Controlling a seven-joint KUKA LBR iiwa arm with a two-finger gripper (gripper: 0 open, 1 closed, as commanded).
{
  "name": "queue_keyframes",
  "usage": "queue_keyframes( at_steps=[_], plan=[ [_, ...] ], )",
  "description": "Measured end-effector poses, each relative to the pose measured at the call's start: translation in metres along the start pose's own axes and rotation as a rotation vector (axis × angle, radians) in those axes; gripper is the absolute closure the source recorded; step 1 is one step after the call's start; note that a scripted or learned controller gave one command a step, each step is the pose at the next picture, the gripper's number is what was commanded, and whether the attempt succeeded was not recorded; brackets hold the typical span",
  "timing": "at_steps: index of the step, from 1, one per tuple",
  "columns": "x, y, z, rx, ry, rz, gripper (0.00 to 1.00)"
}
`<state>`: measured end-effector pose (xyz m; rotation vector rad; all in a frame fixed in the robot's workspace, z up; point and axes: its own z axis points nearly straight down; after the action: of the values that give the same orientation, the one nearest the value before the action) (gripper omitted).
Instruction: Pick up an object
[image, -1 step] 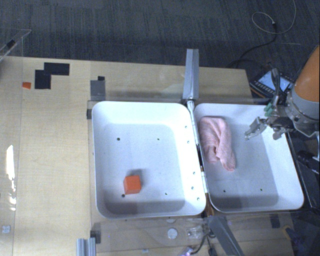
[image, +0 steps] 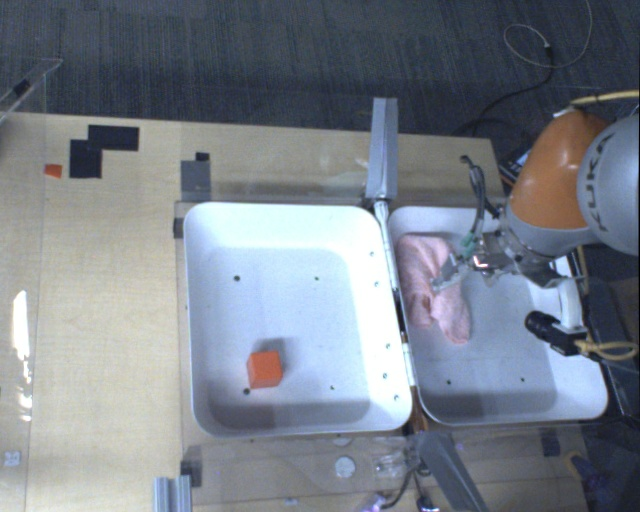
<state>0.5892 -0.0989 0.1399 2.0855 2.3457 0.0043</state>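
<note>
Cloth (image: 433, 290): pink, crumpled, lying in the right bin (image: 520, 395), along its left side, close against the wall shared with the left bin (image: 290, 240).
Shape: long rumpled heap running from the bin's far end toward its middle; folds and ridges on top, edges loose.
Handling, as I judge it: light, soft, limp; it will sag and drape once lifted, and will not slide away the way a hard thing does. No risk of breakage.
Where to take hold: a raised fold near the middle of the heap, so that I pinch a real thickness of fabric; a flat edge could slip out from between my tips.
My gripper (image: 455, 270): low over the right-hand edge of the cloth, at or just beside its upper half.
My fingers: too small and dark against the fabric for me to tell whether they are spread or closed, or whether any cloth sits between them.
Contact: I cannot tell whether I touch the cloth or hover just above it.
Other stock: orange block (image: 265, 369), small and rigid-looking, in the left bin toward its near left part, well apart from me.
Risk: catching only one thin layer, which could pull free on the lift.
</note>
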Motion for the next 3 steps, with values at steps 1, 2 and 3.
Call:
queue_keyframes(
  at_steps=[1, 2, 3],
  plan=[
    [-0.01, -0.027, 0.048, -0.014, -0.003, -0.101, 0.0],
    [0.005, -0.041, 0.047, -0.018, -0.006, -0.101, 0.0],
    [-0.023, 0.008, 0.049, -0.012, -0.002, 0.091, 0.0]
  ],
)
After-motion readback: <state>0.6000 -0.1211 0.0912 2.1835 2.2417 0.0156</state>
